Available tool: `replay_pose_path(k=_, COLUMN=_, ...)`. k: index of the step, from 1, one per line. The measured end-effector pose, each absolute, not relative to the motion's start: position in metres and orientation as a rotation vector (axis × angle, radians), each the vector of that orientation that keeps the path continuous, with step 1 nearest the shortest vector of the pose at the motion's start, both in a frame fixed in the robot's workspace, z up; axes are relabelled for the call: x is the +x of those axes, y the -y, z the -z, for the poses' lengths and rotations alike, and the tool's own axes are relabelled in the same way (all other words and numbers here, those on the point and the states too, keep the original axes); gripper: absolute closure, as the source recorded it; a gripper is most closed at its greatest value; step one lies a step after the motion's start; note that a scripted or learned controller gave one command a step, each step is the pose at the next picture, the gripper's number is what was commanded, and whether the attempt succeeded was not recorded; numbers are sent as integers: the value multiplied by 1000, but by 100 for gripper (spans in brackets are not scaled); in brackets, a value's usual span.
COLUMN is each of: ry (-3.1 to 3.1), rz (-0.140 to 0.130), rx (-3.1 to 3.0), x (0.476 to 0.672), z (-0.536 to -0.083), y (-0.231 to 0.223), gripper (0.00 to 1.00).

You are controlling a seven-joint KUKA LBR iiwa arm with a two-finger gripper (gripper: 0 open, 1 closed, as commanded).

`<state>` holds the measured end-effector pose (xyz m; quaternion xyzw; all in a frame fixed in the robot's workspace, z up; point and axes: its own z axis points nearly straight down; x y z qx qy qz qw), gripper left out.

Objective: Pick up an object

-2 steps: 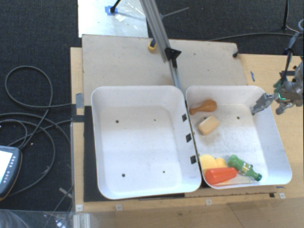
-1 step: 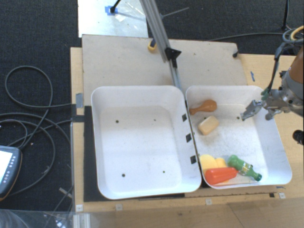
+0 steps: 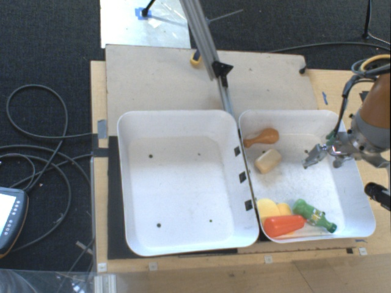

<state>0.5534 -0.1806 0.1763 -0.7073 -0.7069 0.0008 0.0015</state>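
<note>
My gripper [image 3: 313,156] hangs over the right part of the right bin [image 3: 351,191], reaching in from the right. It looks open, with nothing between its fingers. To its left lie a beige block [image 3: 267,161] and a brown drumstick-shaped piece [image 3: 263,138], both a clear gap away from the gripper. At the bin's front edge a yellow item [image 3: 273,208], a red-orange item [image 3: 283,226] and a green bottle [image 3: 314,216] lie close together.
The left bin [image 3: 177,182] stands beside the right one, their rims touching in the middle. A slanted metal pole [image 3: 204,35] crosses the back of the bench. Cables and a tablet [image 3: 9,215] lie on the floor at left.
</note>
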Motion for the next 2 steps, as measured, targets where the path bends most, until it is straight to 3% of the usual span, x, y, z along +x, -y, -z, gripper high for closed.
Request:
replay_pose_path(k=1, ry=2219, rz=-3, rx=-2219, x=545, z=-130, y=180, gripper=0)
replay_pose_path(k=2, ry=2223, rz=2, rx=-2222, x=546, z=-143, y=180, gripper=100)
